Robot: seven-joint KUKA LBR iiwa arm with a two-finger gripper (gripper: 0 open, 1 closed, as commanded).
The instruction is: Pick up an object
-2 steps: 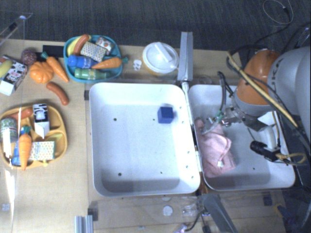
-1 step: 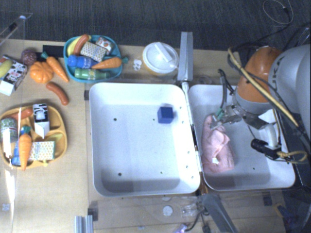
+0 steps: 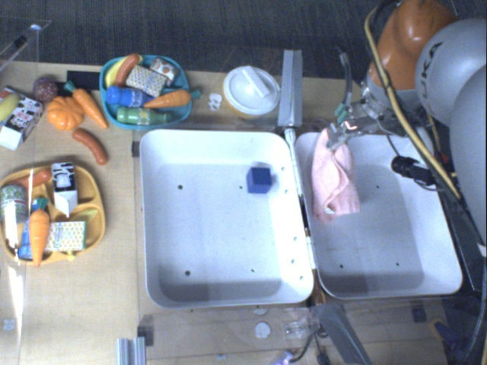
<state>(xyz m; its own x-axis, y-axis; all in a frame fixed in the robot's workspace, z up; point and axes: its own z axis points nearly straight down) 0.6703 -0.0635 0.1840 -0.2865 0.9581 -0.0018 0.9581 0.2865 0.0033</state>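
Observation:
A pink cloth (image 3: 336,179) hangs in the right bin (image 3: 396,272), stretched upward at its left side. Its top end is pinched between the fingers of my gripper (image 3: 344,126), which is shut on it above the bin's back left corner. The cloth's lower end droops toward the bin floor; I cannot tell whether it still touches. A small blue cube (image 3: 259,179) lies in the left bin (image 3: 198,265), toward its back right.
A metal divider post (image 3: 288,90) stands behind the two bins. A white lidded bowl (image 3: 251,90) sits behind the left bin. A blue bowl (image 3: 146,90) and a yellow plate (image 3: 52,213) of toy food stand on the bench at left.

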